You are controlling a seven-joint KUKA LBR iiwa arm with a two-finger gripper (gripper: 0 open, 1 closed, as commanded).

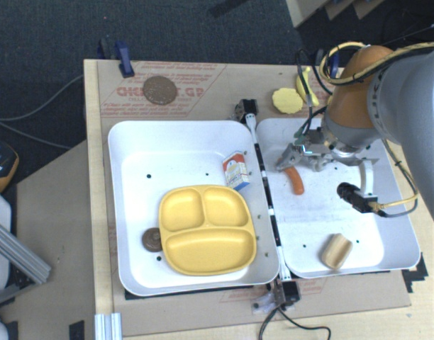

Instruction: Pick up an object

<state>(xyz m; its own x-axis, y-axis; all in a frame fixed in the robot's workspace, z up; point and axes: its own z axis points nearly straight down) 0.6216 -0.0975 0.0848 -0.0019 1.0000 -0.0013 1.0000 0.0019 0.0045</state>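
- Hovering low over the upper part of the right shallow white bin (387, 253), our hand (305, 154) sits at the end of the grey arm with its orange band (352, 105), which reaches in from the right of the frame.
- We cannot tell how the hand is set: the metal parts at the wrist are too small and cluttered to read, and nothing is visibly held in it.
- We take the small orange sausage-shaped object (296, 180) as the likeliest thing to pick up. It lies on the floor of the right bin, just below the hand in the frame and slightly to its left, near the bin's left wall.
- Its long axis runs from upper left to lower right, steeply, so we judge a grasp across its narrow width would suit best.
- Lower in the same bin lies a tan, block-like wooden piece (336, 251), well apart from the hand.
- In the left white bin (125, 190) we see a yellow divided plastic plate (206, 229), a small red-and-white carton (235, 170) near the upper right corner, and a brown round disc (152, 240) touching or tucked under the plate's left edge.
- On the cardboard-covered surface (196, 91) above the bins rest a yellow lumpy object (287, 100) and a brown round coaster-like disc (159, 89).
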